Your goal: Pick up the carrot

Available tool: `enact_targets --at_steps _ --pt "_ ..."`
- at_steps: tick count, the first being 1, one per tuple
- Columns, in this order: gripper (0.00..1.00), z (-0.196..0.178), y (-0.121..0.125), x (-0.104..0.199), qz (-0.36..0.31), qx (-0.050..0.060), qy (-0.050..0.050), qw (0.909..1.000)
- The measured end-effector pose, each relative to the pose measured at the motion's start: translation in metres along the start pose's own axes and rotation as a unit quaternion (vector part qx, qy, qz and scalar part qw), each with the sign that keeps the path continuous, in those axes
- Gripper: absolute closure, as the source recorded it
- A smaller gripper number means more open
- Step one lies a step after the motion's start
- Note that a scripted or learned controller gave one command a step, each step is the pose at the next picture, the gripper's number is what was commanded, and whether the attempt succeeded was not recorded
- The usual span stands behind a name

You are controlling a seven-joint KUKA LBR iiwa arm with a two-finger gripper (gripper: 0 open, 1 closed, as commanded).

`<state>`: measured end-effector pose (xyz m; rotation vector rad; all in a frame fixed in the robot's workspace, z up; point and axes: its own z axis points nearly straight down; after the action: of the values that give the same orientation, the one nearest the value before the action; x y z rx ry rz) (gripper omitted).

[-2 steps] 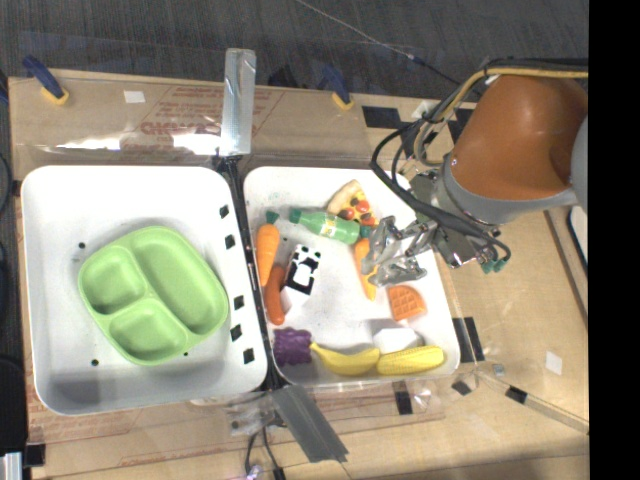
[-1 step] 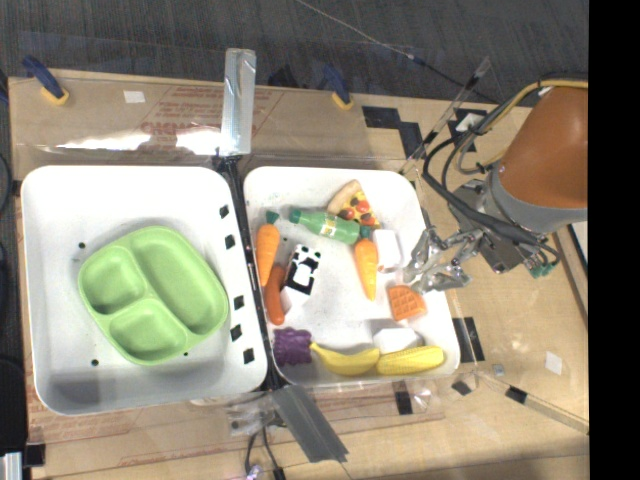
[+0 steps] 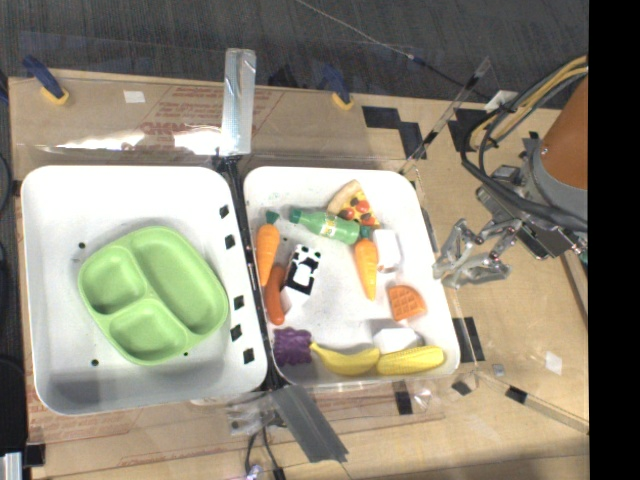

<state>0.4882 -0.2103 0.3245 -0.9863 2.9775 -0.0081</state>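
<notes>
Two carrots lie in the right bin (image 3: 425, 218). One carrot (image 3: 267, 249) with a green top rests along the bin's left wall. The other carrot (image 3: 366, 266) lies near the middle, pointing down, between a white block and a black-and-white cube (image 3: 303, 270). My gripper (image 3: 462, 260) hangs outside the right bin, just past its right wall over the bench. It is open with nothing between its fingers, about a hand's width right of the nearer carrot.
The right bin also holds a green bottle (image 3: 326, 226), pizza slice (image 3: 352, 202), orange-red sausage (image 3: 275, 296), purple grapes (image 3: 292, 344), banana (image 3: 344, 359), corn (image 3: 411, 360) and an orange waffle (image 3: 406, 301). A green divided plate (image 3: 150, 293) lies in the left bin (image 3: 40, 198).
</notes>
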Motion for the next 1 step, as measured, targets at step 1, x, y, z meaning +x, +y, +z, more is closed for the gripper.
enact_targets --at_steps 1 --pt "1.00 -0.0313 0.0013 0.0012 -0.111 -0.002 0.000 0.9938"
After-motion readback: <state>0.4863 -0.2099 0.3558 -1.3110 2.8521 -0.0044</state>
